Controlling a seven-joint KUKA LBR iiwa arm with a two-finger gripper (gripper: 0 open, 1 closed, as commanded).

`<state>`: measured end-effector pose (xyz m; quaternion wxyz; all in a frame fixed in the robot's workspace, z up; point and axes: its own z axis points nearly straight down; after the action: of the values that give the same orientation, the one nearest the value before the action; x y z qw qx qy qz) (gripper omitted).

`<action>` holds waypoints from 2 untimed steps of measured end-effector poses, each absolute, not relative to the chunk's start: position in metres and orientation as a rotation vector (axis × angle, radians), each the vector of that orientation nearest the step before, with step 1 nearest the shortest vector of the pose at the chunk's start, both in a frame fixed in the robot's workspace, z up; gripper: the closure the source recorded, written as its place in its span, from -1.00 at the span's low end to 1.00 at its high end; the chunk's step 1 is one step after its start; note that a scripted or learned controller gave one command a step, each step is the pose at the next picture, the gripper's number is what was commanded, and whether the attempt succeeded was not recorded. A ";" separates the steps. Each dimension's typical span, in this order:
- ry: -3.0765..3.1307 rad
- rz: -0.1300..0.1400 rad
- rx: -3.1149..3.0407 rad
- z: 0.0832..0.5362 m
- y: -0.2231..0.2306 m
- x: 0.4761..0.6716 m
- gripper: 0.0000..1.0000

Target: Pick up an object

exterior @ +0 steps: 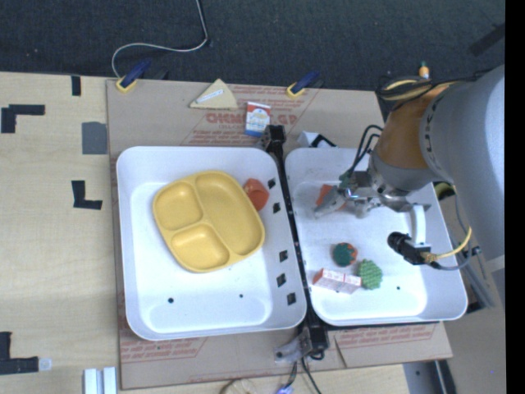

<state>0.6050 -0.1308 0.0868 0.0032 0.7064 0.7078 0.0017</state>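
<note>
Reaching in from the right over the far half of the shallow white right-hand bin [443,306] — a grey KUKA arm with an orange band [410,134], its two-finger gripper [351,197] low over the bin floor. Cannot tell from this slant whether spread or pressed together. Just beside the gripper, on its left and toward the bin's far left corner, a small red-orange piece [326,194]; cannot tell whether touching or merely close. Nearer the bin's front edge and well apart from the gripper, a small green-and-orange ball [344,254], a knobbly green lump [371,274] and a flat white-and-pink packet [337,281], the packet just beside the lump. In the shallow white left-hand bin [135,302], a yellow three-compartment plastic plate [209,220] across the middle, with a rounded red-orange item [257,194] touching its right rim, close to the bin's right wall. Beyond the bins, along the far edge of the brown cardboard sheet [115,220] — a small red, white and blue carton [257,119], a pale wedge-shaped block [215,96] and two blue clamps [131,76].
</note>
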 end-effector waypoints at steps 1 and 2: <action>2.222 0.002 2.217 0.085 -0.108 0.669 -1.00; 2.220 0.000 2.218 0.086 -0.121 0.639 -1.00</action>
<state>0.6387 -0.1207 0.0862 0.0017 0.7067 0.7075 0.0000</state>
